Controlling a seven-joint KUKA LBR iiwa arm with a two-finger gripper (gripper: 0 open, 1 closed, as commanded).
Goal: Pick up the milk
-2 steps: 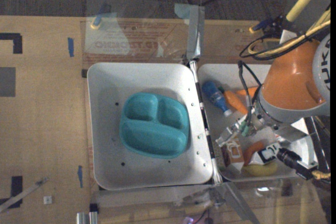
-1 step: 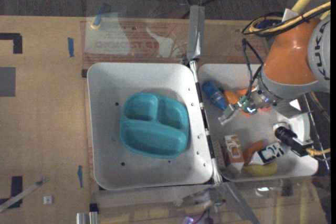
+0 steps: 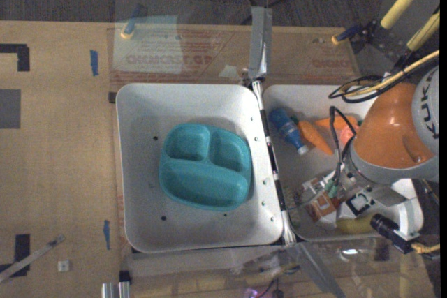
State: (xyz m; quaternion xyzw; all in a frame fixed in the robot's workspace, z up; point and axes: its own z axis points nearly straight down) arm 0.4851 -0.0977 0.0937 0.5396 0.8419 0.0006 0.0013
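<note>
From the overhead camera view we've got the two white bins side by side on the bench. The left bin has a teal divided plate sitting roughly in the middle, tilted a bit off square, with bare white floor all round it, widest along the left wall and the near edge. Loads of room there.

The right bin is the cramped one. The arm comes in from the right and hangs over most of it, its orange band covering the bin's middle and right part. Up near the far-left corner we see a blue bottle lying on its side, close to the divider between the bins, and an orange carrot-looking thing touching it on the right, partly tucked under the arm.

Down near the bin's front-left part there's a small carton, white and brown, which we take for the milk. The gripper is right over or against its right side, near the front wall. We honestly can't tell how the pincer stands; it's all hidden in cables and wrist hardware. A yellow object peeks out below, hugging the front edge.
</note>
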